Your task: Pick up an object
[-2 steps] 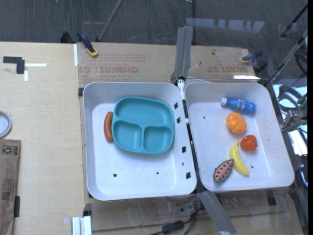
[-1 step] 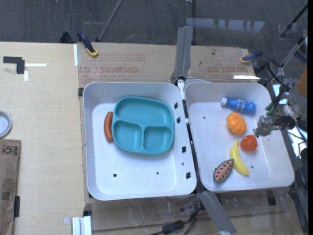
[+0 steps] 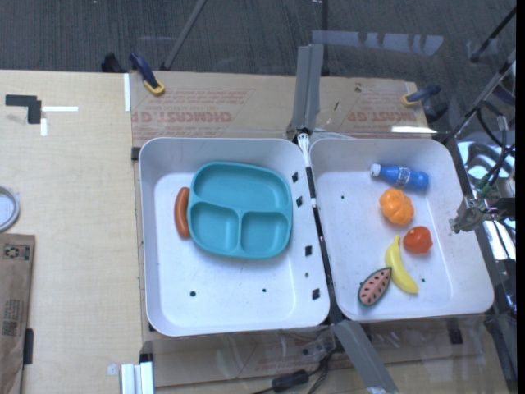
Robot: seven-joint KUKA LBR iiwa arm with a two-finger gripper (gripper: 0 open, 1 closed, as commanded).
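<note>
In the right bin (image 3: 467,294), several toy foods lie loose. A blue bottle (image 3: 400,176) lies on its side near the back. Just in front of it sits an orange fruit (image 3: 397,207), and a red tomato (image 3: 417,240) follows. A yellow banana (image 3: 401,267) and a watermelon slice (image 3: 374,286) rest near the front. In the left bin (image 3: 164,302), a teal divided plate (image 3: 240,210) lies flat, with an orange-red sausage (image 3: 181,212) touching its left rim.
A raised ridge (image 3: 312,220) divides the two bins. Cables and metal parts (image 3: 480,208) crowd the right bin's right rim. On the wooden bench to the left lie a tape roll (image 3: 5,209) and a brown bag (image 3: 15,302). Clamps (image 3: 148,76) hold cardboard behind the bins.
</note>
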